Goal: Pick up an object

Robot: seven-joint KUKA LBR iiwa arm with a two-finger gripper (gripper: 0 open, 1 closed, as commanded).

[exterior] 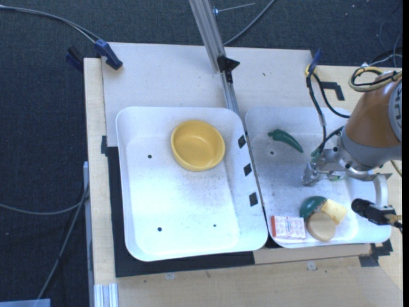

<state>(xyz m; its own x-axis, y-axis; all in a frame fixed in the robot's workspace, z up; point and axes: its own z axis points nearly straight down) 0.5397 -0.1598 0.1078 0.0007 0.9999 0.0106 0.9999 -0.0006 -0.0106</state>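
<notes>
- The arm point(374, 117) is reaching in over the right bin point(281, 117), and the gripper point(311, 174) is hanging low above the bin floor, near its middle.
- I cannot tell how the tool is set; nothing is showing between its tips, so it is not carrying anything that I can see.
- The nearest candidates are lying apart from it: a green pepper point(285, 139) toward the far wall, and a cluster in the near corner.
- That cluster is crowding together: a teal piece point(312, 204), a yellow wedge point(335, 210), a tan round point(321, 226) and a red-and-white packet point(288, 227), several touching.
- The pepper is looking like the easiest pick: probably light, hollow plastic, stiff but slick and curved, so it may be rolling or squirting out of a pinch.
- Taking it across its thick middle, fingers square to its length, seems best.
- The packet is lying flat and would be hard to get under.
- A yellow bowl point(197, 145) is sitting in the left bin point(137, 190), well apart from the gripper.
</notes>
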